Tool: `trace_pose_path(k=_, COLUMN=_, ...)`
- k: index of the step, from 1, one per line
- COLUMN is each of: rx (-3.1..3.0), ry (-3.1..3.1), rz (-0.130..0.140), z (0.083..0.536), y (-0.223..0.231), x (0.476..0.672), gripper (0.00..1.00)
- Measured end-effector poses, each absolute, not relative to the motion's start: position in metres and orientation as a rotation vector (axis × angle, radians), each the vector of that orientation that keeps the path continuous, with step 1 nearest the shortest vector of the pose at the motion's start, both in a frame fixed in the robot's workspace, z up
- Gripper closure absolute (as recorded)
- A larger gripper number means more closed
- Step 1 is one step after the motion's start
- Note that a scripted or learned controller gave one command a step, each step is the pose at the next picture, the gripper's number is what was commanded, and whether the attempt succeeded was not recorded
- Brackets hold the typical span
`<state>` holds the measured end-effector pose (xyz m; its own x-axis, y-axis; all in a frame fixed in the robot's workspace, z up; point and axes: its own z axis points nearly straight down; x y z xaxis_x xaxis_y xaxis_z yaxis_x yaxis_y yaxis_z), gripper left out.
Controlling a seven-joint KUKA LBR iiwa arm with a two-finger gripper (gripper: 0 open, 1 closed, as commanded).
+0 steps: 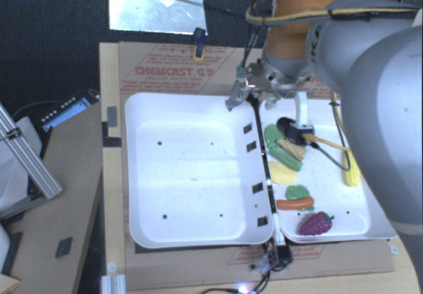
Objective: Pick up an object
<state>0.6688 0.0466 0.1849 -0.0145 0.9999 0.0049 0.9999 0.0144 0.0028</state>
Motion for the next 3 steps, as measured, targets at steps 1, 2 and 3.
trace_pose_path(k=1, rx=-2.217, ry=-2.229, rz=-0.008, z=0.196, y=0.038, x=0.67, gripper=1.0)
trace_pose_path(k=2, rx=-2.22, ry=-2.236, rz=-0.019, z=0.315, y=0.053, x=0.666, gripper=1.0)
trace_pose_path(k=3, rx=-2.216, ry=-2.23, rz=-0.007, z=0.341, y=0.058, x=0.651, gripper=1.0)
